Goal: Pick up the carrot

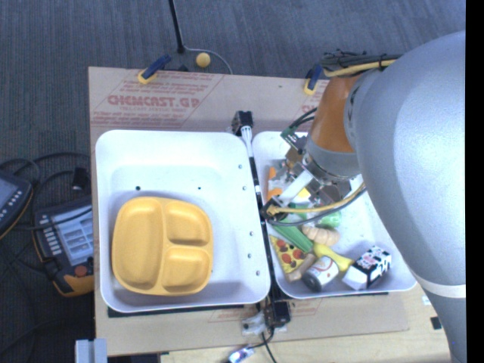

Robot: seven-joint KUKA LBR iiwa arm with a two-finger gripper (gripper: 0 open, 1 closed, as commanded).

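**Robot arm reaches into the right bin full of toy food**

The big grey arm (423,165) comes in from the right, and its orange band (333,119) sits over the right bin (393,282). The hand (291,191) is low at the left side of that bin, close to the wall between the two bins. Wires and other parts crowd around it, so I cannot tell if it is open, closed, or holding something.

A small orange piece (274,195) shows right beside the hand. It may be the carrot, but it is too hidden to be sure.

Below the hand lie more toys in a pile: a pizza slice (286,254), a banana (336,255), a small can (318,273) and a black and white milk box (368,267).

The left bin (174,150) holds a yellow plate (161,243) with three sections. Both bins sit on a brown desk (151,100).
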